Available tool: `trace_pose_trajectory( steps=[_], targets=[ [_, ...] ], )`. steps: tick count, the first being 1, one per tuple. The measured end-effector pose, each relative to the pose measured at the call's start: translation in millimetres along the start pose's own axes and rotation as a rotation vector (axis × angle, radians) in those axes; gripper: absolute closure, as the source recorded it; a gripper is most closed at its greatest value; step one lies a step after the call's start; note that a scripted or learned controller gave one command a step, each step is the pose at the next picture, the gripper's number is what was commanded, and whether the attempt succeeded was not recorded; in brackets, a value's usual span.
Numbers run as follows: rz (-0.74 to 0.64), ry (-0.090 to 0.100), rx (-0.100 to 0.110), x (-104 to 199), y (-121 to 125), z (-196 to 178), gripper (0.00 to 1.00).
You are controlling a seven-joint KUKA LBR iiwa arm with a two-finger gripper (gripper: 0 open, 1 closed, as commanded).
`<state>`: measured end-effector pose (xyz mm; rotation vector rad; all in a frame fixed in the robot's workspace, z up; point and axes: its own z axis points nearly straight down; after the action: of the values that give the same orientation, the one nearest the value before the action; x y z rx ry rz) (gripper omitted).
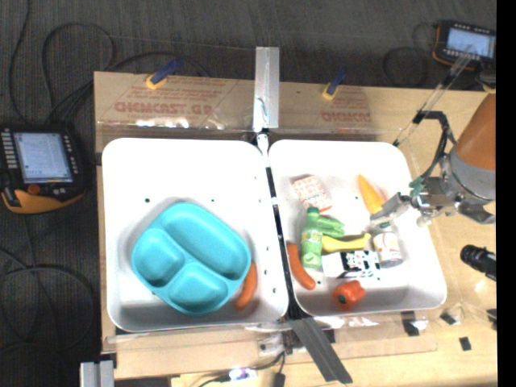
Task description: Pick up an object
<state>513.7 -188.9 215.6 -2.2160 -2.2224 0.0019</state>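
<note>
The gripper (397, 208) hangs over the right bin (419, 293), near its right side, just above a small can (389, 247). I cannot tell what it has hold of. The pick seems not yet done: the can lies in the bin.
</note>
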Motion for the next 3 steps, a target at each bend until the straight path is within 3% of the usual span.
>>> trace_pose_trajectory(
  steps=[1, 2, 3],
  targets=[
    [0.285, -0.003, 0.000, -22, 95, 46, 0.00],
    [0.138, -0.001, -0.002, -9, 99, 121, 0.00],
    [0.135, -0.002, 0.000, -7, 99, 113, 1.00]
  ],
)
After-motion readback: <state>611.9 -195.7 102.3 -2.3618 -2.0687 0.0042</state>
